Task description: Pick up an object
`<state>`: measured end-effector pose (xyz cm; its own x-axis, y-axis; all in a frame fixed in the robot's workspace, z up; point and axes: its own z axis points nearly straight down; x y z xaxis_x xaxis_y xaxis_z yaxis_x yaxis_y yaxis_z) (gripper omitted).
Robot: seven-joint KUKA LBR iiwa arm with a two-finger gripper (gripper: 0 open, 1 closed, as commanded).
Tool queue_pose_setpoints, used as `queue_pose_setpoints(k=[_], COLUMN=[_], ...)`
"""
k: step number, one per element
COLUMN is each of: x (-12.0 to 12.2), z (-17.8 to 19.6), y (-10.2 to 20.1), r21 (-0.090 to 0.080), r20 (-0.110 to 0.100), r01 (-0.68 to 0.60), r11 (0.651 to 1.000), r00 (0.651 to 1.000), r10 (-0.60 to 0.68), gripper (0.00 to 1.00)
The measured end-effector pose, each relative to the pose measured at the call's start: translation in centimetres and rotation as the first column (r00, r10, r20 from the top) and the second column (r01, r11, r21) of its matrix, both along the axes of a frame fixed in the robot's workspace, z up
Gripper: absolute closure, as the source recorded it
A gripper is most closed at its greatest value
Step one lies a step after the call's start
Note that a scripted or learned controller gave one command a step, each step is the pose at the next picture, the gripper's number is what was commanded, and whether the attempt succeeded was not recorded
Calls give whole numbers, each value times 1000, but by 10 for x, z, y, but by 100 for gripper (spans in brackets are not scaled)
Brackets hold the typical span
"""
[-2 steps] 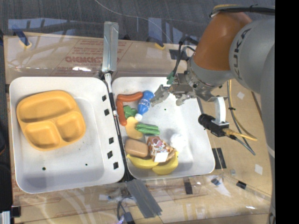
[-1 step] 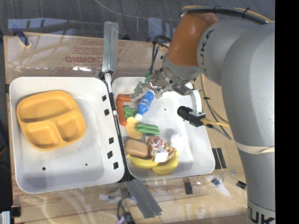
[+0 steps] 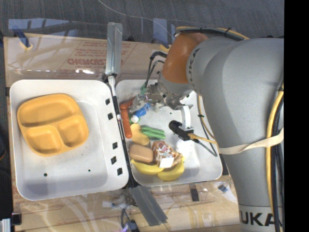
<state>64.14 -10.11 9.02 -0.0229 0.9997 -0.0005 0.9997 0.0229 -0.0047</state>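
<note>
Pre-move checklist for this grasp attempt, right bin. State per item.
1. Hand over right bin: ok.
2. Finger state: cannot tell, blurred.
3. Object held: cannot tell.
4. Targets close by: ok; carrot and blue item lie just below the hand.
5. Clutter: not ok; banana, brown piece and packet touch.
6. Left bin: ok; yellow tray lies flat there.

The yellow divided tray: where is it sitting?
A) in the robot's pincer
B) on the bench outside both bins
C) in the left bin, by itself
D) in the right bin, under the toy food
C: the yellow divided tray lies alone in the left bin, while the toy food is piled in the right bin.
</note>
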Motion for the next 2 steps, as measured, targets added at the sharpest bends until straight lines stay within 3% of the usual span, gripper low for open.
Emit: queue_pose_setpoints(k=[1, 2], x=[0, 18], z=[10, 107], y=[1, 78], r21=[1, 3], r20=[-2, 11], r01=[-4, 67], r11=[1000, 998], r00=[1000, 998], r10=[4, -67], gripper=[100, 100])
